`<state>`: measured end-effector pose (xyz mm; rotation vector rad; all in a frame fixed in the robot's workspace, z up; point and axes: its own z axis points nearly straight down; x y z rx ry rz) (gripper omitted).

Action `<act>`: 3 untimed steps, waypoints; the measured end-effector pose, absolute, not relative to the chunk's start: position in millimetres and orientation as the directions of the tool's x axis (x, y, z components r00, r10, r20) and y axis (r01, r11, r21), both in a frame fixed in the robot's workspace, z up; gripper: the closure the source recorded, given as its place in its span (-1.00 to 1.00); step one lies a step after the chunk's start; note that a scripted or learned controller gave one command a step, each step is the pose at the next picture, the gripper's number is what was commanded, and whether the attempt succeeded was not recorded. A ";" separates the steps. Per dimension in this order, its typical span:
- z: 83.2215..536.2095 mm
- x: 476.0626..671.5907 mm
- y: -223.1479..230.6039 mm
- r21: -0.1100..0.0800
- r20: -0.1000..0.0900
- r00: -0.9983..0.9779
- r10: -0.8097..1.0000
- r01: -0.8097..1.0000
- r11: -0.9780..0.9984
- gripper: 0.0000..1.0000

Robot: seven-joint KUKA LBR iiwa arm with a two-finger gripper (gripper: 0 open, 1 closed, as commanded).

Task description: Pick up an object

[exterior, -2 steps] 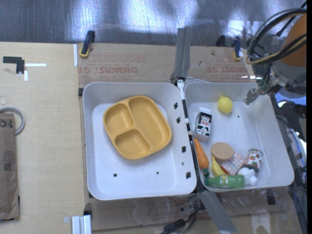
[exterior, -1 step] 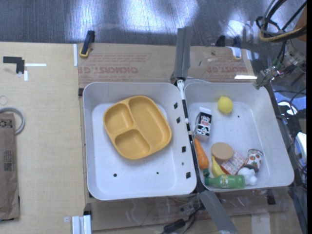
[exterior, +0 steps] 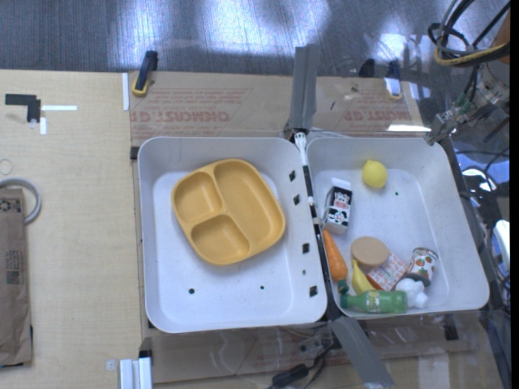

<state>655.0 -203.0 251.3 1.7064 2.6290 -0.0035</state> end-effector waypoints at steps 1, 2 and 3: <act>260.6 656.0 -203.1 0.003 -0.011 -0.409 0.912 0.912 0.409 1.00; 270.0 656.9 -203.2 0.004 -0.015 -0.411 0.911 0.912 0.411 1.00; 279.6 657.9 -203.4 0.005 -0.019 -0.413 0.911 0.911 0.413 1.00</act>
